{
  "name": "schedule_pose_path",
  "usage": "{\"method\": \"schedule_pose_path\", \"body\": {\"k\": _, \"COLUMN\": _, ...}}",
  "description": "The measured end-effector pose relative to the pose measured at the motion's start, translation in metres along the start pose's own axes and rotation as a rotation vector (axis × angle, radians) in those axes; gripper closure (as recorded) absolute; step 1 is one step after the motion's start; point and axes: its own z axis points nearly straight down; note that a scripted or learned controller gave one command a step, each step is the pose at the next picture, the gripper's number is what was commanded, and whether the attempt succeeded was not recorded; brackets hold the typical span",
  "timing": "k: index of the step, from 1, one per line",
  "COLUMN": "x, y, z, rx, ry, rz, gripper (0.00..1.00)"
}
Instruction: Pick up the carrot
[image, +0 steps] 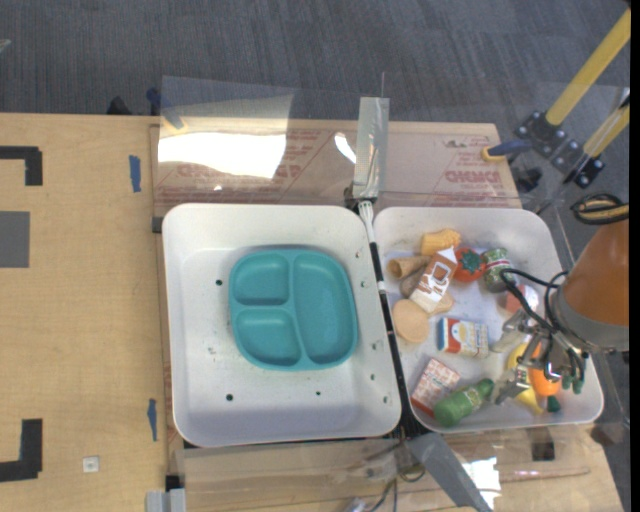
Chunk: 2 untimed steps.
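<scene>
The robot's dark two-finger gripper (537, 372) hovers over the small orange plastic carrot (545, 381) in the right white bin's (560, 243) near right corner. Whether its jaws grip anything cannot be told. A clean pick calls for straddling the carrot, clear of the neighbouring green bottle (463, 402).

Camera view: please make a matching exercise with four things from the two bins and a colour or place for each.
Things:
1. divided plate
2. bottle
3. ice cream cone
4. carrot

Descriptions:
A. green, near the right bin's front edge
B. orange, beside the end effector
C. teal, in the left bin
D. tan, near the divider between the bins

Pairs: 1-C, 2-A, 3-D, 4-B
</scene>
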Motion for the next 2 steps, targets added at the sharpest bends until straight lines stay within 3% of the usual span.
{"method": "schedule_pose_path", "body": {"k": 1, "x": -0.004, "y": 0.002, "z": -0.013, "rx": -0.001, "ry": -0.013, "rz": -0.002, "gripper": 1.0}}
{"method": "schedule_pose_path", "body": {"k": 2, "x": 0.012, "y": 0.036, "z": -0.08, "rx": -0.003, "ry": -0.002, "rz": 0.069, "gripper": 1.0}}
